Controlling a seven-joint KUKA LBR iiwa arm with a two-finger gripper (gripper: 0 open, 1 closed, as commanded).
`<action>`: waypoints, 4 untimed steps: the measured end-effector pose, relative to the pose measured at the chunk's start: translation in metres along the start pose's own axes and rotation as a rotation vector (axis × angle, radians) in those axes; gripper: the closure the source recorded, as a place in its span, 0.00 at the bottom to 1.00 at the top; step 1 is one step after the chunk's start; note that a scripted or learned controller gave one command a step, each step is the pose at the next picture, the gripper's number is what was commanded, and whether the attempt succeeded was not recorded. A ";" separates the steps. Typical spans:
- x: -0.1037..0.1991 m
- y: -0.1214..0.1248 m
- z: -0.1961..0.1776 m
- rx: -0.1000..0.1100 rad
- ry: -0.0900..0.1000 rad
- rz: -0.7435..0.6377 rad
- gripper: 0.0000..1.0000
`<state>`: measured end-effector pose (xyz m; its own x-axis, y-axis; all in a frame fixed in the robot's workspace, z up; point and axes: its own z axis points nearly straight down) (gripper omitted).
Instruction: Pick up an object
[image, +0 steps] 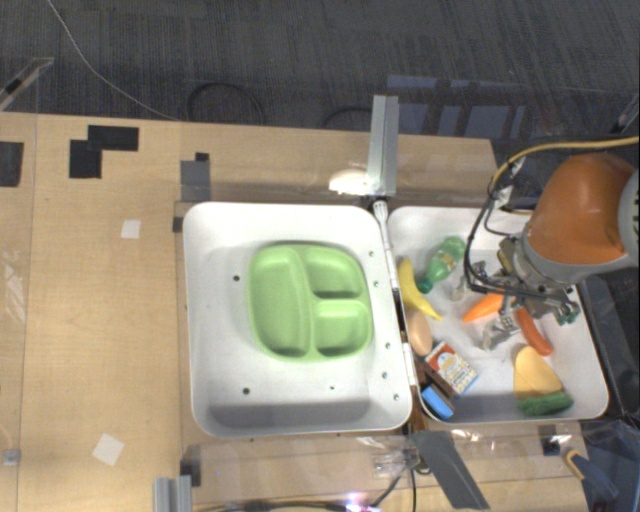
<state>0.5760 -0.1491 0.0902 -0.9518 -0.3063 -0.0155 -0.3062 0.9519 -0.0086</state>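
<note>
Over the right-hand shallow white bin (598, 385) our tool (505, 312) hovers by the small orange plastic carrot (482, 308); its state we cannot tell, nothing lifted yet.

Robot lab: 2 bins (210, 300), cabling

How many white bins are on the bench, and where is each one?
2. The left bin holds a green divided tray. The right bin holds toy food, under the gripper; the arm may hide part of it.

The arm (585, 210) hides the gripper (505, 315) fingers and runs off the right edge.
</note>
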 end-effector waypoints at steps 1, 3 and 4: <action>-0.005 -0.001 -0.015 0.006 -0.014 -0.004 1.00; -0.088 -0.049 -0.119 -0.004 -0.001 -0.480 1.00; -0.090 -0.050 -0.131 -0.001 -0.010 -0.476 1.00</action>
<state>0.6745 -0.1682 0.2233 -0.7052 -0.7087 -0.0198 -0.7085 0.7055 -0.0162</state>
